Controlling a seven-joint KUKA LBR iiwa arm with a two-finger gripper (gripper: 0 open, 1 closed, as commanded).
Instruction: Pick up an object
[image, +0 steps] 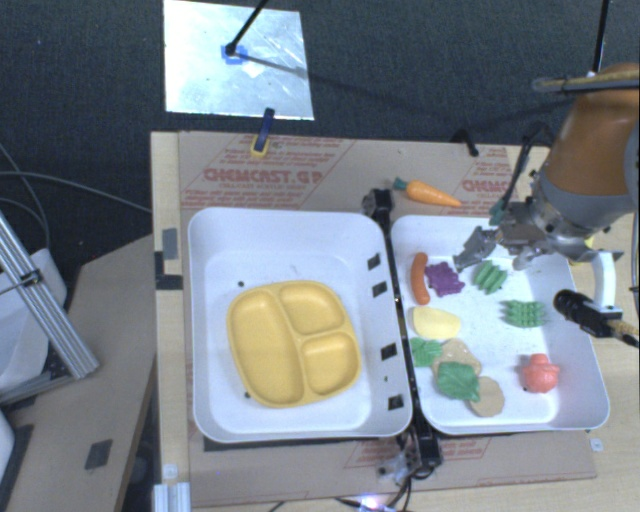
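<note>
**Gripper** (490, 248): over the far part of the right bin (596, 405), carried by the grey arm with the orange band that enters from the right. Whether the claw is spread or pressed together cannot be told. Nothing can be seen held in it.

**Right bin, nearest the claw first**
- Green ridged piece (489, 277): just below the claw on the bin floor, lying at a slant.
- Purple toy food (446, 280): just left of the green ridged piece.
- Red sausage-shaped piece (420, 278): lies lengthwise beside the purple one, near the bin's left wall.
- Second green ridged piece (523, 314): toward the right side, apart from the rest.
- Pale yellow piece (436, 323): mid-left.
- Green leafy piece (426, 351), tan piece (460, 352), darker green leafy piece (457, 381) and tan round piece (488, 398): clustered, touching or overlapping, at the near left.
- Red-orange piece (540, 373): alone at the near right.

**Left bin** (200, 300): holds a yellow divided tray (295, 342) with three compartments, set slightly askew.

**Outside the bins**
- Toy carrot (428, 192): on the bench just beyond the right bin's far rim.
- Small blue and yellow object (263, 134): at the bench's far edge.
- Shiny sheet (240, 60): on the dark floor beyond.
</note>
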